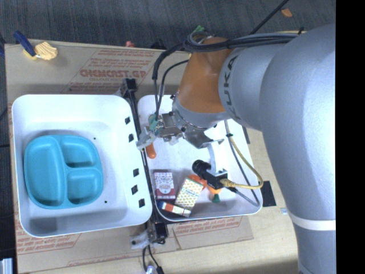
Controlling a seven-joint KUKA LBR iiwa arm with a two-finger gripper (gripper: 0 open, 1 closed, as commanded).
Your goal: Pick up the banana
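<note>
Looking for the banana, you will not find it plainly: the arm (274,84) covers much of the right bin (251,209), and the fruit may well lie hidden under it. The small pale yellow lump (47,51) on the desk (102,67), well apart from both bins at the far left corner, is too small to name. The gripper (151,135) hangs low over the right bin's left side, close to the wall shared with the left bin (68,104), just above a short orange piece (150,150). Whether the gripper is apart or closed you cannot tell, and nothing can be seen held in it.

Nearer the front of that bin lie a maroon box (164,186) and a patterned yellow box (189,192), side by side. The left bin holds a blue divided tray (63,170).

Expect the banana to be light, curved and smooth-skinned. If it is a toy it will likely be stiff and a little slippery; if it is real it will be soft enough to bruise. You would do best to take it across the thick middle, closing on the two flatter sides, so the curve cannot roll out of the grip. Keep away from the tapering ends, which would slide free, and squeeze gently
</note>
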